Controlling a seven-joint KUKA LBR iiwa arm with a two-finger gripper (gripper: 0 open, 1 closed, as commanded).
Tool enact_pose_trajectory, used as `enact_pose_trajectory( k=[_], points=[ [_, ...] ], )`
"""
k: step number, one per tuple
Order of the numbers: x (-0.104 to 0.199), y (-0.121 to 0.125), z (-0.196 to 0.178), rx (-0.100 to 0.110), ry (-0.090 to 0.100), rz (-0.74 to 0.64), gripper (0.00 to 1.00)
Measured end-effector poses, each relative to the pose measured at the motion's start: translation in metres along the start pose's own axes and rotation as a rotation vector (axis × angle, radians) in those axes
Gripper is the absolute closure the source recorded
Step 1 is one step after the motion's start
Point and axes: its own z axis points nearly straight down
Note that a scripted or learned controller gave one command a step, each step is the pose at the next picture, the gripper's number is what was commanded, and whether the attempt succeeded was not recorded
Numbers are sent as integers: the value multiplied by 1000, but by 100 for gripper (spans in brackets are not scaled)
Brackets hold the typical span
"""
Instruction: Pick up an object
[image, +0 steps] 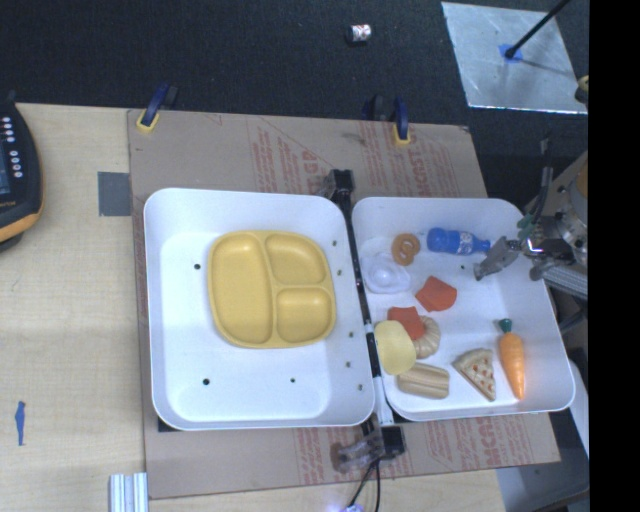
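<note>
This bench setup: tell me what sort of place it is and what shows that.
Probably a robot lab's pick-and-place test bench. Two white bins sit on clamped cardboard. The right one holds toy food such as a carrot and a pizza slice, the left a yellow divided tray. An end effector reaches in.

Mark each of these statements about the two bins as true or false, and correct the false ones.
1. The yellow tray lies in the left bin. True.
2. The carrot lies in the left bin. False: it lies in the right bin, near its right wall.
3. The tool holds the blue bottle. False: the bottle lies in the bin, to the tool's left, apart from it.
4. The pizza slice lies beside the carrot. True.
5. The ring sits on the yellow tray. False: it lies in the right bin, left of the bottle.
</note>
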Motion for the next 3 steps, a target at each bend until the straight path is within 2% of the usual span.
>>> enact_pose_trajectory(
  k=[1, 2, 3],
  points=[
    [46, 20, 85, 7, 3, -5, 0],
    [108, -6, 114, 6, 4, -5, 0],
    [96, 88, 112, 3, 1, 0, 0]
  ],
)
